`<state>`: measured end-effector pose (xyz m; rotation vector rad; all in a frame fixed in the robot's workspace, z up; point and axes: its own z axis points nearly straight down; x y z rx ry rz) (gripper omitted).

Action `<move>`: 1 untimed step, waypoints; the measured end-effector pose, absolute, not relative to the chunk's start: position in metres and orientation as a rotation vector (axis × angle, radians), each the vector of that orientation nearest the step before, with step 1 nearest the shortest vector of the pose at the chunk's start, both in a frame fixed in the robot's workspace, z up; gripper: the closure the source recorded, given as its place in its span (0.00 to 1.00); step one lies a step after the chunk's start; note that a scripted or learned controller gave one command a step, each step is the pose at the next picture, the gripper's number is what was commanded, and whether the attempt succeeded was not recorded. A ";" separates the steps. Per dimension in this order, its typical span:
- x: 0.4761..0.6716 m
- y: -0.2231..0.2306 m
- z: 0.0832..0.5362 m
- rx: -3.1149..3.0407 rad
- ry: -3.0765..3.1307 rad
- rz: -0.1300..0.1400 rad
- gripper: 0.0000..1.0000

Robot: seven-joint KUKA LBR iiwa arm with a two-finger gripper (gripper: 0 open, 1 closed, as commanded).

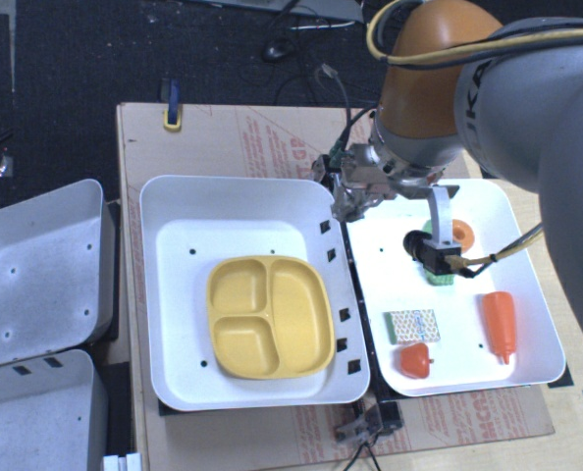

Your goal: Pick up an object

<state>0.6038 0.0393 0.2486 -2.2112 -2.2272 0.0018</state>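
Note:
The right bin [390, 263] holds an orange carrot-shaped toy [500, 324], a red round toy [416, 359], a small patterned square pad [412, 324], a green piece [442, 276] and an orange disc [462, 232]. My gripper [353, 196] hangs over the far left corner of this bin, next to the wall shared with the left bin. It is well apart from the toys, and I see nothing in it. The green piece is partly hidden behind the robot's own fittings.
The left bin [174, 263] carries a yellow divided plate [270, 315]. Spare white bin shells [36, 263] lie off the bench at the left. A blue clamp [173, 106] sits on the cardboard's far edge. My arm covers the right bin's far right.

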 end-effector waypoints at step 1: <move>0.573 0.076 0.246 -2.213 -2.226 0.004 1.00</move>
